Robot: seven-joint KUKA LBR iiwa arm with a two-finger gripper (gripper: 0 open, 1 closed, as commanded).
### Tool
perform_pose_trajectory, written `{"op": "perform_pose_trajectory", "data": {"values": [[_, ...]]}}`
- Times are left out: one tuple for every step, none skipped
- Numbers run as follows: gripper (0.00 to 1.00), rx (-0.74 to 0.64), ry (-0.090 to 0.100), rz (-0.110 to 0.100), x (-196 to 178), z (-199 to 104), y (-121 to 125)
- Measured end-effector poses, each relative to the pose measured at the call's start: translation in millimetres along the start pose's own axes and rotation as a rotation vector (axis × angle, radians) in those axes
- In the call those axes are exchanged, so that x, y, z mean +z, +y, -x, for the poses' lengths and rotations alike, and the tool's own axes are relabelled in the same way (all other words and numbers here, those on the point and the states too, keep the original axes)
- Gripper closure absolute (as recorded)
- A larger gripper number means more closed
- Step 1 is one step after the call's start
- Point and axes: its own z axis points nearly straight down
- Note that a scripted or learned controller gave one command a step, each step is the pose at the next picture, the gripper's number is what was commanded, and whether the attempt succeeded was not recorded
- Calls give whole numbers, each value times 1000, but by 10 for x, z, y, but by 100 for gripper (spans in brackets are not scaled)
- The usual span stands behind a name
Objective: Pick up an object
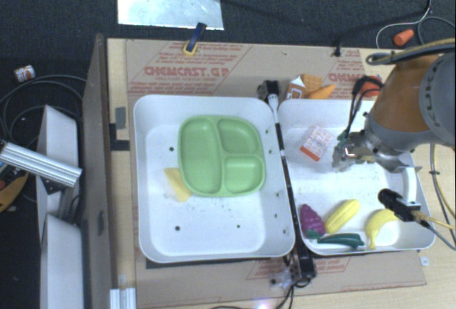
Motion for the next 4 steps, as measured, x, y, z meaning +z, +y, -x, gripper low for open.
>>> {"op": "perform_pose_trajectory", "data": {"values": [[100, -10, -3, 17, -778, -567, 381], [100, -7, -2, 6, -690, -974, 107], [100, -17, 3, 9, -690, -2336, 111], [100, -10, -1, 14, 305, -2968, 299]]}}
